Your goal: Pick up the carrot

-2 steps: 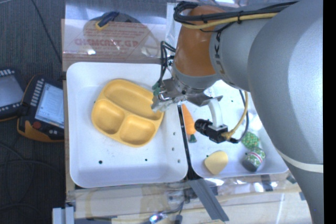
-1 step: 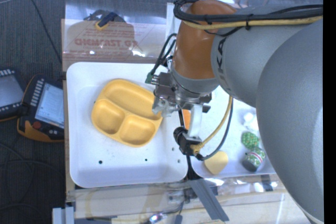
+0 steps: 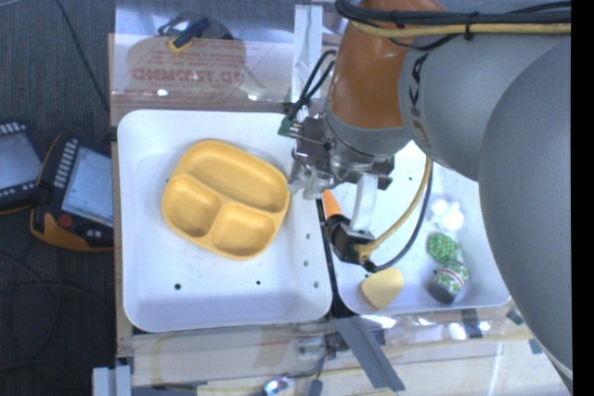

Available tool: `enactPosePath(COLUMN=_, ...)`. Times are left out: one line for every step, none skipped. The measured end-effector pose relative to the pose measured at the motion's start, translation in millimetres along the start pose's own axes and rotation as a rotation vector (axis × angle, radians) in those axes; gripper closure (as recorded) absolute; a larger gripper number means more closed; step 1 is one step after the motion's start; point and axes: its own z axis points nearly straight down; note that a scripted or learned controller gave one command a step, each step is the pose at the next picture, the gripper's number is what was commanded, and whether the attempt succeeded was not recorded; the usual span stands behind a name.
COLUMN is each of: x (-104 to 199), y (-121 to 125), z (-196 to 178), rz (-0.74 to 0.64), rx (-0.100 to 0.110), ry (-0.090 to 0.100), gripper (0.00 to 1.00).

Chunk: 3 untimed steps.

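Camera view, from above, gives me two shallow white plastic bins side by side on the tabletop. My grey arm with its orange band (image 3: 376,51) reaches in from the right and hangs over the inner edge of the right bin (image 3: 487,297). The claw (image 3: 327,190) sits low under the wrist, and a small orange carrot (image 3: 329,201) shows right at its tip, beside a black cable end; I cannot tell whether the claw is spread or pressed together (the wrist body hides too much), nor whether the carrot is pinched. The left bin (image 3: 148,292) carries a yellow three-compartment plastic plate (image 3: 225,197). Near the right bin's front edge lie a pale yellow wedge-shaped toy (image 3: 381,287), a green bumpy round toy (image 3: 442,248), a green-and-white striped can-like object (image 3: 451,280), and a small white crumpled lump (image 3: 449,216) further back.
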Motion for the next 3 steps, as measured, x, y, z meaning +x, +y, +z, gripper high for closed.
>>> enactPosePath(x=-87, y=19, z=-25, rz=0.288, rx=0.0, ry=-0.001, gripper=1.0)
enactPosePath(x=-49, y=-19, z=12, rz=0.737, rx=0.003, ry=-0.002, gripper=1.0)
enactPosePath(x=-111, y=-5, z=31, rz=0.402, rx=0.002, ry=0.0, gripper=1.0)
